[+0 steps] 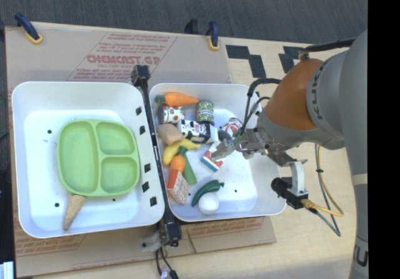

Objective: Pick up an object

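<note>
I see the pincer (226,144) down in the right bin (265,206), over a small blue-and-white carton (210,160); whether it is apart or together I cannot tell. Left of the carton lie a banana (172,152) and a carrot (180,99), below it a white egg (209,203). Across the divider, the left bin (28,99) holds a green tray (98,157).

I saw the toy food heaped in the right bin (265,204): a carrot (180,98) at the far edge, a banana (175,150) mid-pile, a white egg (209,204) nearest me.
</note>
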Available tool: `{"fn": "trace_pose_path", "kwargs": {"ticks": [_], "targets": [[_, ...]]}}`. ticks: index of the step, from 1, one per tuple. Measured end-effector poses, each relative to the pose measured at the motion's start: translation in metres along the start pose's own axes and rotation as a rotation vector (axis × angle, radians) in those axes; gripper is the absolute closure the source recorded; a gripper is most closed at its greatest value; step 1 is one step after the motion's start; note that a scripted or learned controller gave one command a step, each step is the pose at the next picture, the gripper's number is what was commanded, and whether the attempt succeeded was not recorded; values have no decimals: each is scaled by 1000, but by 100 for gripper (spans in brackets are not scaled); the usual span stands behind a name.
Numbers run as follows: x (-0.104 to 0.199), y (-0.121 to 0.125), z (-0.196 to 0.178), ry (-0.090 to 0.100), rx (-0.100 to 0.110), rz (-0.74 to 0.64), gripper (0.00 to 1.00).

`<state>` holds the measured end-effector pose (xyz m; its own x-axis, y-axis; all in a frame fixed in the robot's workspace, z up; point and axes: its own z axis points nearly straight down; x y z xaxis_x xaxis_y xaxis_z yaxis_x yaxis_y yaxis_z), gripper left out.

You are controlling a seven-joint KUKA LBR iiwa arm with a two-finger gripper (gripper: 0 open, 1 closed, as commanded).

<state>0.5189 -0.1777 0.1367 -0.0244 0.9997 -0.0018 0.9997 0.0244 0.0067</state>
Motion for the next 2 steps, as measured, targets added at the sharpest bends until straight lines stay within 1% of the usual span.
{"fn": "trace_pose_path", "kwargs": {"ticks": [2], "targets": [[0,0,0,0,0,0,0]]}}
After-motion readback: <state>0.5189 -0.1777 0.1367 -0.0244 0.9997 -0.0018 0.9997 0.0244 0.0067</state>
